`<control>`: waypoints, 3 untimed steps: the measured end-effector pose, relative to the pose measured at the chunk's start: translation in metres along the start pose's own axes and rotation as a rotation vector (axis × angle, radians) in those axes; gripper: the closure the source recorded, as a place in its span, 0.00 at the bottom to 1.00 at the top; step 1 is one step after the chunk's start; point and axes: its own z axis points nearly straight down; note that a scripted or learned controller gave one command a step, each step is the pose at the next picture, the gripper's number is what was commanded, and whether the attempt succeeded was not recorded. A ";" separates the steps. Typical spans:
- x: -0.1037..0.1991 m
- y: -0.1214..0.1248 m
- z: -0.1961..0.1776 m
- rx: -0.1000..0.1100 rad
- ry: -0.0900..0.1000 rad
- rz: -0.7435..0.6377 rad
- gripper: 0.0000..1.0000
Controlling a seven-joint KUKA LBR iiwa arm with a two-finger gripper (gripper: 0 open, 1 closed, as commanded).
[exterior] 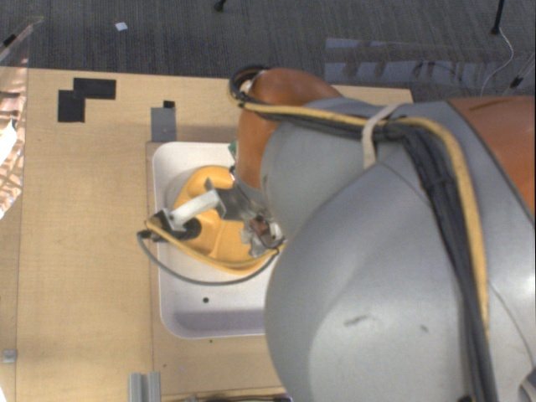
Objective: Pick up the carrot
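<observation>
Camera view from above has the arm (377, 266) reaching in from the right and taking up most of my screen. It is a broad, smooth grey shell, rounded like a dome, with a glossy orange band (285, 99) above the wrist. The wrist bends down and to the left, so the gripper (255, 223) hangs low inside the white bin (193, 308). I can see bare metal parts there, but I cannot tell whether it is clenched or released.

Just left of the gripper and partly under it, a yellow-orange lump (219, 233) sits in the bin. It is rounded and matte. I cannot say for sure that it is the carrot, since the wrist covers much of it.

The bin is shallow, with soft rounded corners and a plain plastic look. It rests on a pale tan desk (84, 266) that carries a black L-shaped mark (84, 99) and a small grey block (163, 124) near its far edge. Beyond the desk is dark ribbed carpet (167, 23).
</observation>
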 end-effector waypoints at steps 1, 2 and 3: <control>-0.047 0.028 0.089 -0.002 -0.011 -0.037 1.00; -0.034 -0.002 0.112 -0.007 -0.020 0.182 1.00; -0.034 -0.002 0.102 -0.004 -0.023 0.180 1.00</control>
